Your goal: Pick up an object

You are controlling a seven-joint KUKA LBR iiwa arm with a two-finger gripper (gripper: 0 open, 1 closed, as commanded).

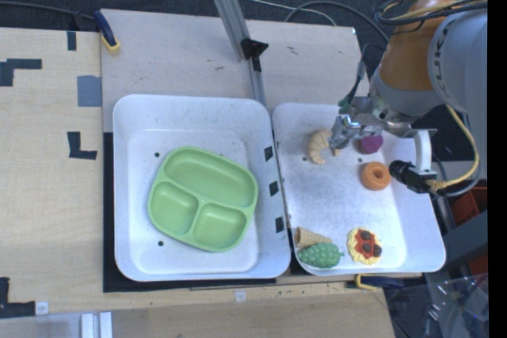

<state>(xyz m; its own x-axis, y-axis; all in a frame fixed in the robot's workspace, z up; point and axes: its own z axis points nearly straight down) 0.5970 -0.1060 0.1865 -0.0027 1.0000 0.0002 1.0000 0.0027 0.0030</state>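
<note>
the left white plastic bin (127, 170) carries a light green plastic plate with three compartments (203, 199), lying flat near the middle of that bin, a little toward its front edge.

the right white plastic bin (333, 194) carries the small toys. at its front edge, near the left corner, lies a green bumpy toy like a bunch of grapes (320, 254), touching a tan wedge-shaped piece (310, 237). just beside them to the right is a small round yellow and red toy pizza (364, 246). near the right edge, about the middle, lies an orange ring-shaped toy doughnut (375, 176). toward the back edge is a tan curved toy croissant (318, 146), and to its right a small purple round toy (370, 142).

the grey two-finger gripper (342, 132) hangs low between the croissant and the purple toy, very near the right end of the croissant. i cannot tell how wide it stands, and nothing is seen held in it.

the croissant looks like the nearest target. i judge it light, stiff and smooth plastic, so it may slip. the best hold is across its thick middle, not the thin tips.
</note>
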